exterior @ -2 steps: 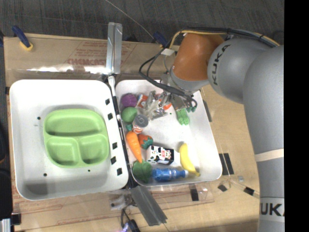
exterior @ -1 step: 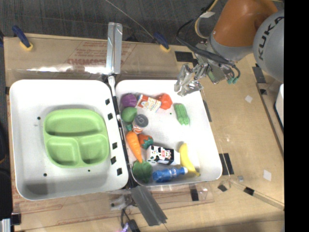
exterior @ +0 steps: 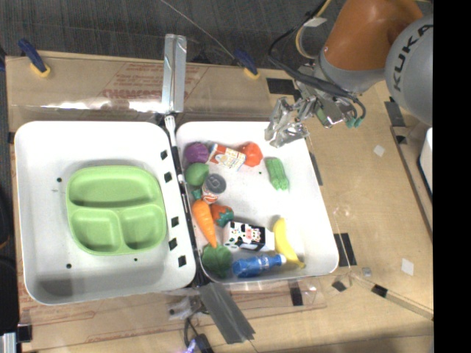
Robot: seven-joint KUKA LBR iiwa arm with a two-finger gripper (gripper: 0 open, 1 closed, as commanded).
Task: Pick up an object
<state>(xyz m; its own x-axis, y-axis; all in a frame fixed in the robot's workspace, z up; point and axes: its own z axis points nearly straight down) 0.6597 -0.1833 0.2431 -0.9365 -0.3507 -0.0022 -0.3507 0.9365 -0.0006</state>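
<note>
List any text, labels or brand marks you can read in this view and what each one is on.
"KUKA": on the grey arm housing, upper right, partly cut off.
Faint reddish print on the clear sheet behind the bins: too blurred to read.
Printing on the small carton in the right bin: too small to read.
Black-and-white carton: pattern, no legible words.

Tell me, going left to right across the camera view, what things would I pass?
Green divided tray → purple toy → carrot → green pickle-like toy → gripper, above the right bin's far corner.
</note>
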